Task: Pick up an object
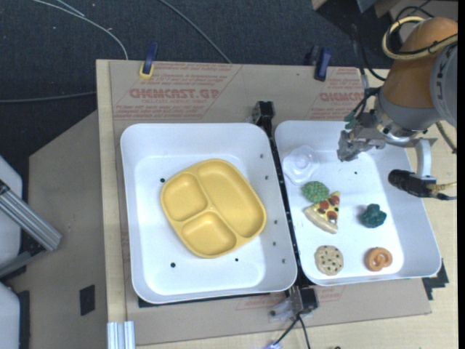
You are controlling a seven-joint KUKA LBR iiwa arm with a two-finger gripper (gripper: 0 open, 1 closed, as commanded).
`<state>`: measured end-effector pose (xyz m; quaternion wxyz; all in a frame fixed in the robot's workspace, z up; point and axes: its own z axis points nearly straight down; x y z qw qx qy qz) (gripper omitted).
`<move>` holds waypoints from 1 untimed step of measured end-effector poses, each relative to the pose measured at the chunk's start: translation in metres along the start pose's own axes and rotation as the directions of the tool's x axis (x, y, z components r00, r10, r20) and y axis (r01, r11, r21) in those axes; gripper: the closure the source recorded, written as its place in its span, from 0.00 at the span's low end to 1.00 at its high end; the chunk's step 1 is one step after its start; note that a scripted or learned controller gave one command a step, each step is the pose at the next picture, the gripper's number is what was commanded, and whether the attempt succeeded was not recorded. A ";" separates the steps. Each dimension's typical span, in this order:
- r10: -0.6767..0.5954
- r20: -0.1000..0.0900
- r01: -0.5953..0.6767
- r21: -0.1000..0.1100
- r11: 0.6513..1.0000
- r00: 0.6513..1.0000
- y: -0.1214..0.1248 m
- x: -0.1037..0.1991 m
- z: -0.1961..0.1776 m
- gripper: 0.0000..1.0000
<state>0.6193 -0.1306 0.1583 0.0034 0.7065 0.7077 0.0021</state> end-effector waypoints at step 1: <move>0.000 0.000 0.000 -0.001 1.000 1.000 0.002 0.000 -0.054 1.00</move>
